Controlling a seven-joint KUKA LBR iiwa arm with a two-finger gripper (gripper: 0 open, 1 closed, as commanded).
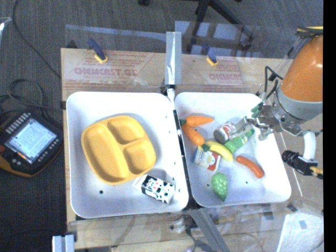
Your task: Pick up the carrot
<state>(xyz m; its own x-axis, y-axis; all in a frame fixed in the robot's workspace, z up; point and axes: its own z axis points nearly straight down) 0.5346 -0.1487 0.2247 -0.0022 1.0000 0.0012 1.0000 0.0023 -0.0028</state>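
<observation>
Lying sideways, orange carrot (198, 121), green-tipped.

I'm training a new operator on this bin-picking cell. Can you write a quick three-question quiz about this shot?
1. True or false: the yellow divided tray sits in the same bin as the carrot.
2. Which item lies nearest the near rim of the right bin? A) banana B) green grapes C) sausage
3. Fill in: the black-and-white carton lies in the ___ bin.

Key
1. False; the tray is in the left bin, the carrot in the right.
2. B
3. left

The gripper is over the right bin's far right side.
</observation>
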